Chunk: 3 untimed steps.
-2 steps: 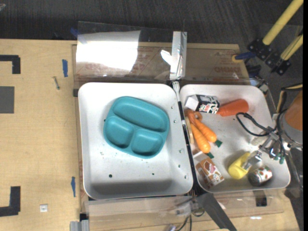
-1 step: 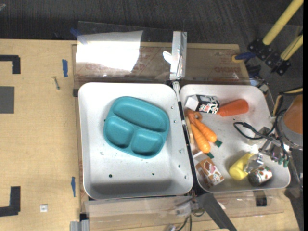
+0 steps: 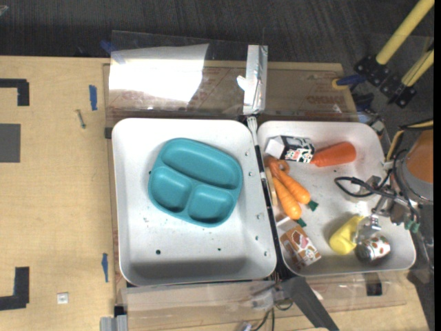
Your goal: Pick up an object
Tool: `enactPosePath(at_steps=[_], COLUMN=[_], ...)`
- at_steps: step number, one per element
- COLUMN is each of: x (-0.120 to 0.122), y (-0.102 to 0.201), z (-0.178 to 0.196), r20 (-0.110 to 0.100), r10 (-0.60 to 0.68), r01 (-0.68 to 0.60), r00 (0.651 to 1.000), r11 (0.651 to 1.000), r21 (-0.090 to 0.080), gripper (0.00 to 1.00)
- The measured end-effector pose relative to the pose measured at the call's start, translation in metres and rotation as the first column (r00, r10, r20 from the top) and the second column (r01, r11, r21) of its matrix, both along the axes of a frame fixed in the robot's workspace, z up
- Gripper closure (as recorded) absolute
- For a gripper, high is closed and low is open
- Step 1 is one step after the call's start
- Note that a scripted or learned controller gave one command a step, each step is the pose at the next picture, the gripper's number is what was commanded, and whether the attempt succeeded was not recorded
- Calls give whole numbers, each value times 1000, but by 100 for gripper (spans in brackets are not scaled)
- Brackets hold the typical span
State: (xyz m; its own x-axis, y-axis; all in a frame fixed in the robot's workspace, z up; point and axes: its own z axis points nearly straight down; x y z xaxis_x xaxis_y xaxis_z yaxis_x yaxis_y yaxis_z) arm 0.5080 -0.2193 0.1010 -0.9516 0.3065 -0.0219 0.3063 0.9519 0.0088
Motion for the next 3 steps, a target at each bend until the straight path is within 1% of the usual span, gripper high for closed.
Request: enactPosePath(at_steps=[1,2,3], x=[-24,106,109], y=[-1,-2,40], z=[-13,23,-10], r20=[-13,-14,-42], r10=[85,6,-289], r01=[-85,-7,289], r00=[996,1000,956], r11=[996,1000,957], r21=[-2,-3,-8], gripper=[0,0,0])
